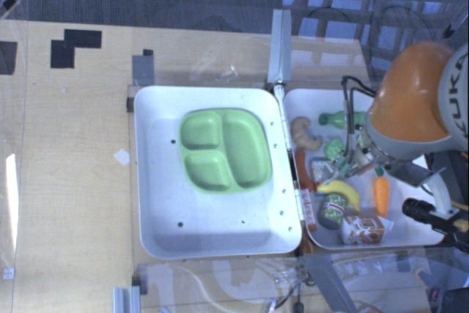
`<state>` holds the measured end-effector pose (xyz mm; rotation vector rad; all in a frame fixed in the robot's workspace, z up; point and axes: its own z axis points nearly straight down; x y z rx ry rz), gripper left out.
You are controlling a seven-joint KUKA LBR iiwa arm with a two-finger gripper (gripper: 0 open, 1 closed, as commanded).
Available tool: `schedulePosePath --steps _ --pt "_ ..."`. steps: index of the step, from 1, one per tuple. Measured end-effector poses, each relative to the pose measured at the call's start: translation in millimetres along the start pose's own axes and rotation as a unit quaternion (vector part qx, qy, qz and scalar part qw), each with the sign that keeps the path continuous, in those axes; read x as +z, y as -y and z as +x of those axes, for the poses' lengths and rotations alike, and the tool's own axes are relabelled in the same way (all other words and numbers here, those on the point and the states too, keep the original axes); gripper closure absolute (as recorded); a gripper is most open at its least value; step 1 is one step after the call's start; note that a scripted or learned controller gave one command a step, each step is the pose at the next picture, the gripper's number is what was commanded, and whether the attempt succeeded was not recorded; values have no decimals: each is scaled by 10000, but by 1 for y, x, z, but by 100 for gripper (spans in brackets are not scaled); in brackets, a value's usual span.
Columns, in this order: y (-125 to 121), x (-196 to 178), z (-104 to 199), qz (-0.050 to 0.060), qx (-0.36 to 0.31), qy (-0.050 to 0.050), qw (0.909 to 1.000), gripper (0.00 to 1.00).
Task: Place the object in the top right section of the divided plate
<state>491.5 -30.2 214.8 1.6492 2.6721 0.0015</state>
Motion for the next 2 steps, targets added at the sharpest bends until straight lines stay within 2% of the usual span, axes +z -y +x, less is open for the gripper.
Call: schedulePosePath --steps 1,2 --pt "0 0 0 1 4 0 10000 0" --pt "-16 -53 3 2 903 5 9959 0"
